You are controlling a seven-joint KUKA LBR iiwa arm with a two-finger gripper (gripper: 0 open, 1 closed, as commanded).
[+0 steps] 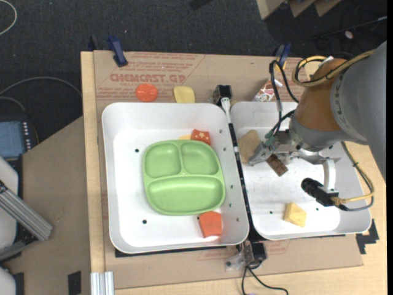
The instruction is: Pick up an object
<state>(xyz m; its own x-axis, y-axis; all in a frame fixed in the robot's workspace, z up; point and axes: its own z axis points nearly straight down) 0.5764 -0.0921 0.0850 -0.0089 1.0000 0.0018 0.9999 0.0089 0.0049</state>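
Gripper [265, 155] lowered into the right bin [344, 223], finger opening cannot be told, tan block [249, 145] seen just beside it near the divider, yellow block [295, 214] lying well apart.

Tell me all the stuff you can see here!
bins: 2, white, side by side on the bench
tray: 1, green, three sections, in the left bin
red block: 1, red, left bin, at the tray's top edge
orange block: 1, orange, left bin, below the tray
yellow block: 1, yellow, right bin, near its front
tan piece: 1, tan, right bin, by its left wall
orange disc: 1, behind the left bin
yellow piece: 1, beside the disc
arm: 1, grey and orange, over the right bin
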